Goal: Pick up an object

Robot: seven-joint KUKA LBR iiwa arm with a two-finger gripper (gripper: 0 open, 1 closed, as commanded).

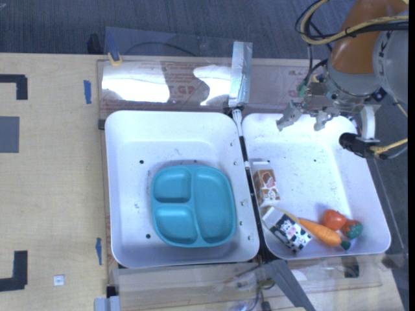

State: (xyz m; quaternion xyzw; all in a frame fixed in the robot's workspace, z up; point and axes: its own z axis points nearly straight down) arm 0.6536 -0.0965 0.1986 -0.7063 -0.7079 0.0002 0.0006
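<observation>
Pickable things are lying in the right bin [363,193] — carrot [318,230] and tomato [334,219] touching near the front right, cow-print box [293,234] just beside the carrot, snack packet [266,184] by the left wall. Gripper [305,118] is hovering over the bin's far edge, fingers spread apart, gripping nothing — well apart from all of them. Reach step, I'd judge; next it needs moving toward the front and descending on one item. Left bin [130,141] is holding a blue tray [193,205].

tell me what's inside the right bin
In the right bin: a small brown packet by the left wall, a black-and-white carton, a carrot and a tomato near the front. Anything under them is hidden.
</observation>
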